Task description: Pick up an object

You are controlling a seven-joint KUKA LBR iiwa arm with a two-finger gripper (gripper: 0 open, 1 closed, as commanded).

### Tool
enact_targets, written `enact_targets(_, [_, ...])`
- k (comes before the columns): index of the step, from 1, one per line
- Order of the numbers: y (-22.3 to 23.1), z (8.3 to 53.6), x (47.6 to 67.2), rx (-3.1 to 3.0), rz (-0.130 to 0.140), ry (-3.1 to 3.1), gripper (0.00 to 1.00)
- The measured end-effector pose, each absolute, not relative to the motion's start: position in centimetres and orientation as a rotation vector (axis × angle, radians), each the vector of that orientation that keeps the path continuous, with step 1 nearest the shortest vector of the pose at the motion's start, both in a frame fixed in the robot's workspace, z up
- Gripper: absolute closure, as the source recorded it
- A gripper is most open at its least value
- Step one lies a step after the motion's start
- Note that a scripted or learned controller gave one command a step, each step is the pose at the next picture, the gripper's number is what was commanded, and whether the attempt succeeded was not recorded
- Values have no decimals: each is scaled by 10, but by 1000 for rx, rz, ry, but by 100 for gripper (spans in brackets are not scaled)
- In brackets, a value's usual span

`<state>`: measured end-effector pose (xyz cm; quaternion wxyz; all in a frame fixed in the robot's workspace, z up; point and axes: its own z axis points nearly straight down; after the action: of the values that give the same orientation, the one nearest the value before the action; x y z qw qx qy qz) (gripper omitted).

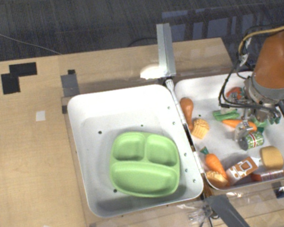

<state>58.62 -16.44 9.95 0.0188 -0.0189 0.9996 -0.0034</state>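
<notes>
The right bin (210, 85) holds several toy foods: a brown drumstick (187, 109), a corn cob (200, 127), a carrot (211, 161), a green and orange vegetable (227, 116), a small green can (251, 140), a tan block (272, 157) and a brown and white packet (241, 168). My gripper (247, 128) hangs low over the bin's right half, just above the green can. The arm's orange band (280, 63) rises behind it and hides part of the bin's far right. A red item (233, 93) peeks out beside the wrist.
The left bin (91, 146) carries a green three-compartment plate (145, 162). A metal post (166, 52) stands at the back between the bins. Wooden bench surface stretches to the left, with black markers (18, 75) near the far edge.
</notes>
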Motion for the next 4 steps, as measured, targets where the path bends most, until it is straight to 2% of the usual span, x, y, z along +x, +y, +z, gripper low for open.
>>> enact_targets(1, [-135,100,569,-430,-23,3070,0])
enact_targets(2, [-175,100,605,-919,-27,2967,0])
enact_targets(3, [-167,101,553,-946,-31,2954,0])
enact_targets(4, [-99,101,526,-1057,-29,2915,0])
